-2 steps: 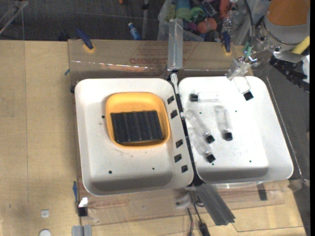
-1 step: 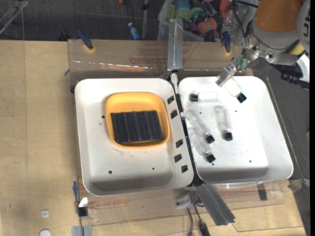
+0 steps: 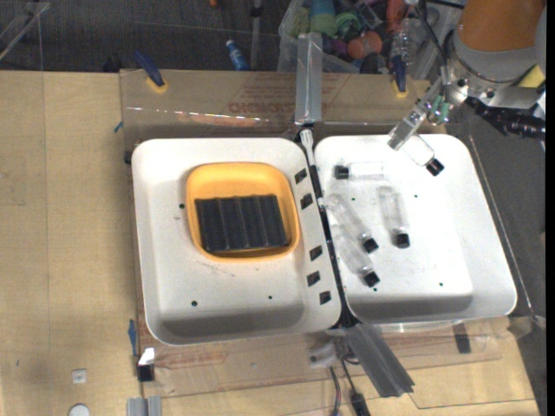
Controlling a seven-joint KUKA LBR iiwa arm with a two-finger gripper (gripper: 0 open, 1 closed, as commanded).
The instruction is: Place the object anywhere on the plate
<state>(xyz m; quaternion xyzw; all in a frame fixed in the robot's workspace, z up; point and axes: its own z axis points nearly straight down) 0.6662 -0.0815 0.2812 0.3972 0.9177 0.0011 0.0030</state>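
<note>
gripper (image 3: 406, 134) hangs over the back edge of the right bin (image 3: 486, 284), apparently clenched on a clear vial with a black cap (image 3: 425, 157); the grasp looks shallow and near one end. plate (image 3: 198, 180), orange-rimmed with a dark ribbed insert, sits in the left bin (image 3: 156, 302), well apart. risk: the vial may slip or swing loose during carry across the divider. four more clear vials (image 3: 364, 237) lie in the right bin; their transparent bodies are hard to make out. arm is cut off at the frame's top.
</note>
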